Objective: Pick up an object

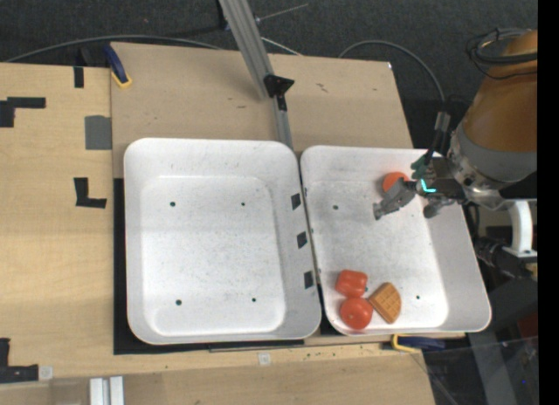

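Observation:
My gripper (410, 205) hangs over the upper right part of the right bin (454, 264). Its two fingers are spread apart, open, with only white bin floor visible between them. A small orange object (393, 181) lies just behind the left finger (389, 203), partly covered by it. Near the bin's front edge lie a red pepper-like piece (351, 283), a round red object (355, 313) and a tan waffle-patterned piece (385, 302), all close together.
The left bin (210, 237) adjoins the right one along a seam with black clips. A slanted metal pole (249, 32) reaches down to the back of that seam. A blue clamp (117, 65) and cables lie behind the bins.

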Robot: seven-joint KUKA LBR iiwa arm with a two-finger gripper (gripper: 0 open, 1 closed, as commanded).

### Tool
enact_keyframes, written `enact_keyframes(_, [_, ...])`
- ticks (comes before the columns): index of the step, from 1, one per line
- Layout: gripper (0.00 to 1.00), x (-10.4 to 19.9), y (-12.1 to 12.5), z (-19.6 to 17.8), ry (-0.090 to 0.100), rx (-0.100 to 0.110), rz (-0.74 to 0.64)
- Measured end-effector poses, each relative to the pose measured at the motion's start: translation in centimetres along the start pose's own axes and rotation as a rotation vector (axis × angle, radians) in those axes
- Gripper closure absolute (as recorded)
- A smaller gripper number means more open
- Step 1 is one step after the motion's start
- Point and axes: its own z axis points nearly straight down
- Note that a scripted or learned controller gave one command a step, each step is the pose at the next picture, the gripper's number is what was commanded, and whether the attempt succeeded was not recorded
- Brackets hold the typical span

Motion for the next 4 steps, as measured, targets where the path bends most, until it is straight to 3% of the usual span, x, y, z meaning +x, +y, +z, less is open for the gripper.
enact_keyframes(1, [0.0, 0.0, 0.1, -0.2, 0.0, -0.003, 0.0])
enact_keyframes(4, [0.0, -0.5, -0.5, 13.8, 0.001, 0.003, 0.002])
